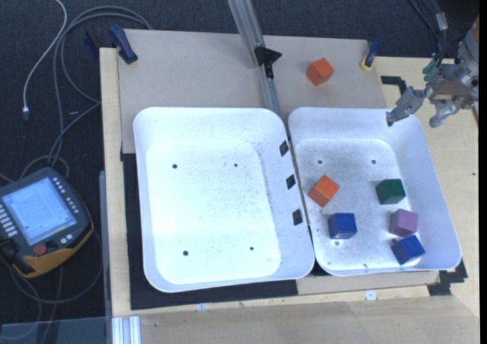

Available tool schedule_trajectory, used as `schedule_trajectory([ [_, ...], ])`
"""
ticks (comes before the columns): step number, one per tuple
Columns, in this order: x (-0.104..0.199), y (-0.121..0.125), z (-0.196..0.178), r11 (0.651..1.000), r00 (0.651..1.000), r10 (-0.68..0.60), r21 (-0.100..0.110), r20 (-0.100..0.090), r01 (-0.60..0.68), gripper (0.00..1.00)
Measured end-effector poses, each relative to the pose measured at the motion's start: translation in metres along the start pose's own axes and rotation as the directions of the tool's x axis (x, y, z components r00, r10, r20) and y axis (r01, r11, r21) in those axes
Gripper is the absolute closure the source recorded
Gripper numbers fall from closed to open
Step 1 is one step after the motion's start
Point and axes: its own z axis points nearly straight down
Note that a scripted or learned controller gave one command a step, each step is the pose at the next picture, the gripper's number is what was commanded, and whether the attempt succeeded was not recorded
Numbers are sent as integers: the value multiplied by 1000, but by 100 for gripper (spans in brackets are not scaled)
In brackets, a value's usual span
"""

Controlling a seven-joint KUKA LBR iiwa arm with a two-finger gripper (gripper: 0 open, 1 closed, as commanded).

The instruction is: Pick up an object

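Observation:
The right bin (426, 152) holds several cubes: an orange one (324, 189), a green one (390, 191), a purple one (404, 221) and two blue ones (342, 224) (409, 249). Another orange cube (320, 71) lies outside the bins on the tan board behind them. My gripper (421, 111) hangs over the back right corner of the right bin, high above the cubes. It is open, its two fingers spread apart with nothing between them.
The left bin (152, 133) stands beside the right one. A metal pole (240, 7) slants up from between the bins' back edges. Blue clamps (122, 43) grip the board. A teach pendant (38, 217) and cables lie on the floor at the left.

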Motion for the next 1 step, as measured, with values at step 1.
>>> schedule_trajectory([
  [1,55,21,126,1000,1000,-2,7,-3,2,0],
])
